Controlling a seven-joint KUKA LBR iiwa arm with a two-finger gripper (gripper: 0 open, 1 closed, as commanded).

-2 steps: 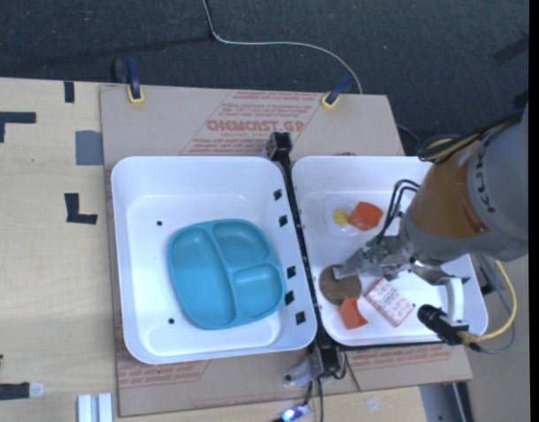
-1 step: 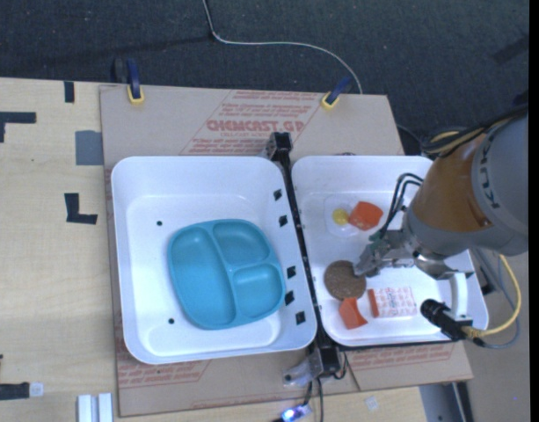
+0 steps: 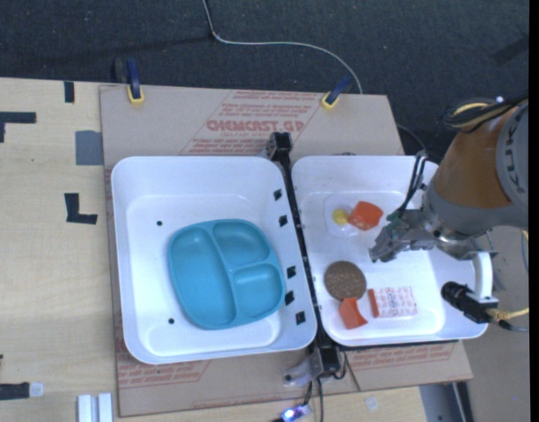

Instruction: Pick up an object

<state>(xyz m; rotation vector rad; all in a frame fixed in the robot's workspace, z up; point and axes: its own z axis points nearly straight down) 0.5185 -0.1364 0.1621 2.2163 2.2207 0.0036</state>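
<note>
The right bin (image 3: 317, 176) holds several small objects: an orange-red block (image 3: 367, 214) with a small yellow piece (image 3: 340, 216) beside it, a brown round disc (image 3: 345, 280), a red wedge (image 3: 353, 312) and a white card with red print (image 3: 394, 302). My gripper (image 3: 385, 244) hangs over the middle of this bin, right of the disc and below the orange-red block. Nothing shows between its dark fingers. The orange-banded wrist (image 3: 476, 174) rises behind it on the right.
The left bin (image 3: 133, 192) holds a blue divided plate (image 3: 226, 272). A black divider with clips (image 3: 291, 236) runs between the bins. A cable (image 3: 269, 47) lies on the dark floor behind the cardboard base (image 3: 243, 121).
</note>
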